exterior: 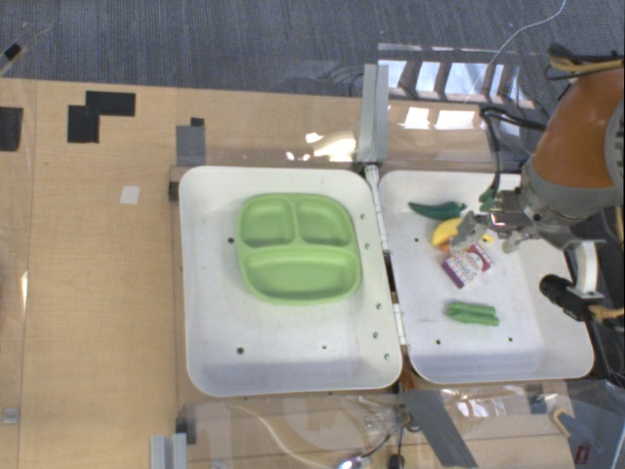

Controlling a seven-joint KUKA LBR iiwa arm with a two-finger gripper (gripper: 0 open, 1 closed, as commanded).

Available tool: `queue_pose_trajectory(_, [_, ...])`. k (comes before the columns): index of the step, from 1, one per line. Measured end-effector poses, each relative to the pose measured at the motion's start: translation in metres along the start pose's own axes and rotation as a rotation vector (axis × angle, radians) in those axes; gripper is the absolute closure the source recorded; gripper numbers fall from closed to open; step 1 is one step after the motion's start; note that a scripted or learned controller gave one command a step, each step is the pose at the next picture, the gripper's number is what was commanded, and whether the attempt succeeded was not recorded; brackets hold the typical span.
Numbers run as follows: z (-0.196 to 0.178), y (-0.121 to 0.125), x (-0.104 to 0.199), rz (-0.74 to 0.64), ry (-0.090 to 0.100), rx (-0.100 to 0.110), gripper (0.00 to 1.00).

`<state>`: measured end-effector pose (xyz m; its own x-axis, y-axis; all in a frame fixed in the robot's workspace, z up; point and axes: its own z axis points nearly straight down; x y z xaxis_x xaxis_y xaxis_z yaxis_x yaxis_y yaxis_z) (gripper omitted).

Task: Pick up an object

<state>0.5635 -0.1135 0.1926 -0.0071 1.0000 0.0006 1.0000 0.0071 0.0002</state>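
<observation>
Camera view: green plate (297,247), left bin (210,360).

Figure: You see a tan wooden bench (88,291) carrying two shallow white bins side by side near its right edge. The left bin (210,350) and right bin (547,355) touch along a hinged seam. Black square markings (98,113) lie flat toward the bench's far left corner, with a small grey patch (130,195) nearer you.

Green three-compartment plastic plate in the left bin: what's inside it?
The green three-compartment plastic plate shows nothing in its sections. It sits alone in the left white bin. Whatever lies beneath it is covered.
</observation>
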Motion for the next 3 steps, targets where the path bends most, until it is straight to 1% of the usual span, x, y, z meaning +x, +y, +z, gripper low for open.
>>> queue_pose_trajectory(1, [-0.034, 0.011, 0.007, -0.119, -0.001, -0.002, 0.0])
queue_pose_trajectory(2, [-0.166, 0.047, 0.022, -0.067, -0.002, -0.004, 0.0])
queue_pose_trajectory(3, [-0.08, -0.017, 0.013, -0.024, -0.001, 0.001, 0.0])
